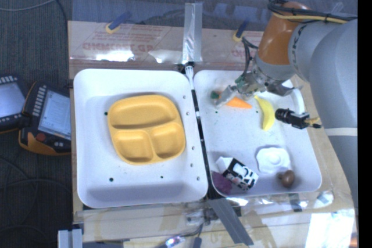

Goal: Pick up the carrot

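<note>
Carrot [239, 104] is lying flat in the right bin [302, 145], far end, just left of the banana [266, 113]. Pincer [246, 87] hangs right over it, can't tell if it's clenched or released from this angle. Looks like a light, stiff little wedge, probably slick plastic, so I'd pinch across the thick middle, not the pointy tip.

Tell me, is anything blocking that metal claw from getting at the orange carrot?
Nothing visible does. The gripper hangs right above the carrot in the right bin. The banana lies just beside the carrot, not between them.
</note>
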Tool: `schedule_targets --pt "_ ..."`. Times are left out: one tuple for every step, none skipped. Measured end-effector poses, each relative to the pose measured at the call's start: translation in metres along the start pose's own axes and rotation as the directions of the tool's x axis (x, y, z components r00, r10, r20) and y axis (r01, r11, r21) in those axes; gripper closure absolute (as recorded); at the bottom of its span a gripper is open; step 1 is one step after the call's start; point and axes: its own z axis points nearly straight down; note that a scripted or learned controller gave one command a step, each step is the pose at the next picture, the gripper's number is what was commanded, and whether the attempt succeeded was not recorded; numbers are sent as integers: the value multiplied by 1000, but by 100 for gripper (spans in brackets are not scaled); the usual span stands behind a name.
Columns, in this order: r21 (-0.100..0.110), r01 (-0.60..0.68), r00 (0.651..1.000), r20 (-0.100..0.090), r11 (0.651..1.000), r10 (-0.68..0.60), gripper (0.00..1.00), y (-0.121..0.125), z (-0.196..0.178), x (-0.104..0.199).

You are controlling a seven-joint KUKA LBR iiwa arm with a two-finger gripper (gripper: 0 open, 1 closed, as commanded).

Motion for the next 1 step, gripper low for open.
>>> schedule_targets --pt "1 1 1000 -1 1000 -1 100 1 -7 0"
